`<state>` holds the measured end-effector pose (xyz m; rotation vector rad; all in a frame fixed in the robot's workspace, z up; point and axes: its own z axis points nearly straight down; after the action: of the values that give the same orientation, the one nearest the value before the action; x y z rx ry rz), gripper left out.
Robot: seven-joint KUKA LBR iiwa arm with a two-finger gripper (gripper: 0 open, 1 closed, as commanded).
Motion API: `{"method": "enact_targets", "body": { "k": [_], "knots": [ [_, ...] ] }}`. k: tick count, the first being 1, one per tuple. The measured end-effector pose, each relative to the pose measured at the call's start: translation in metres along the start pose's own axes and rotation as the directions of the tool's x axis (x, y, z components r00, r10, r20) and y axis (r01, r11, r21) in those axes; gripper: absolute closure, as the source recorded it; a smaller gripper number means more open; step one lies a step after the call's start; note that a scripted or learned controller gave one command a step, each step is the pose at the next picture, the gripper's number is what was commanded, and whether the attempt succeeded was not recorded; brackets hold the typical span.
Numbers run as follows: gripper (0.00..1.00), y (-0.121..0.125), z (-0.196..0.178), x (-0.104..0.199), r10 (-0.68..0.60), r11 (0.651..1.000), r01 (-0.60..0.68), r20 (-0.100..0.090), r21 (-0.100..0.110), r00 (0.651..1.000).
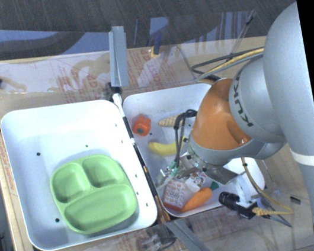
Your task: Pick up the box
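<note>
Pale wooden bench [47, 81] fills most of the frame, standing on dark grey carpet seen along the top edge, with clear plastic sheeting across its upper part. Two shallow white plastic bins sit side by side on it. Left white bin [20, 134] holds a green three-compartment plastic tray [93, 194] in its lower half. Right white bin [158, 99] holds an orange-red toy tomato [141, 125], a yellow toy banana [162, 148] and an orange toy carrot [196, 199]. Small red-and-white printed box [176, 194] lies tilted in the lower part of the right bin, touching the carrot. Grey and orange robot arm [234, 120] reaches in from the right, its gripper [184, 168] just above the box; whether it is open or closed cannot be told.
</note>
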<state>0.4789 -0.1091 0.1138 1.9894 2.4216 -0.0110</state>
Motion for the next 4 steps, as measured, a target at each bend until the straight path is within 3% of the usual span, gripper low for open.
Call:
{"method": "enact_targets", "body": {
  "k": [1, 2, 3, 4],
  "knots": [
    [1.00, 0.001, -0.009, 0.000, -0.006, 1.000, 0.006, 0.000, 0.002, 1.000],
    [0.00, 0.001, -0.009, 0.000, -0.007, 1.000, 0.007, 0.000, 0.002, 1.000],
    [0.00, -0.001, 0.018, -0.002, -0.057, 0.998, 0.057, 0.011, -0.009, 0.998],
    [1.00, 0.000, 0.009, 0.003, -0.068, 0.998, 0.068, -0.001, -0.004, 0.998]
  ]
}}
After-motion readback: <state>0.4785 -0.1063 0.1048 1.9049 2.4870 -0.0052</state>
